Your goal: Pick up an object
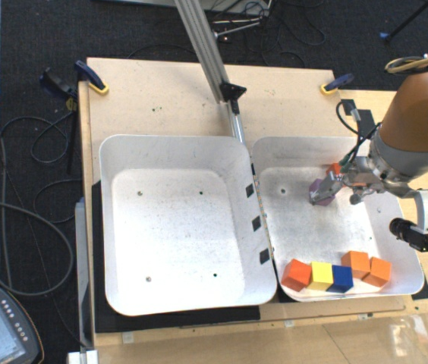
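The arm (415, 127), grey with an orange band, is being extended from the right over the right bin (290, 158), and the gripper (325, 191) is being held low above the bin's upper middle. The gripper is seen as a small dark shape with a purplish tint near the bin floor; whether its jaws are apart or together cannot be told from this angle, and nothing can be made out between them, though the view there is too blurred to be sure.

The blocks are being kept in a row along the right bin's near rim, well apart from the gripper. An orange block (297, 274) is being shown at the left end, touching a yellow block (321, 274), which is pressed against a blue block (342, 278). Two more orange blocks (368, 267) are being seen just beside the blue one, toward the bin's right corner.

The left bin (123, 158) is being shown beside the right one, the two rims overlapping at the centre. Both bins are being borne by a pale bench (161, 89), across which a slanted metal pole (202, 40) is being seen from the top.
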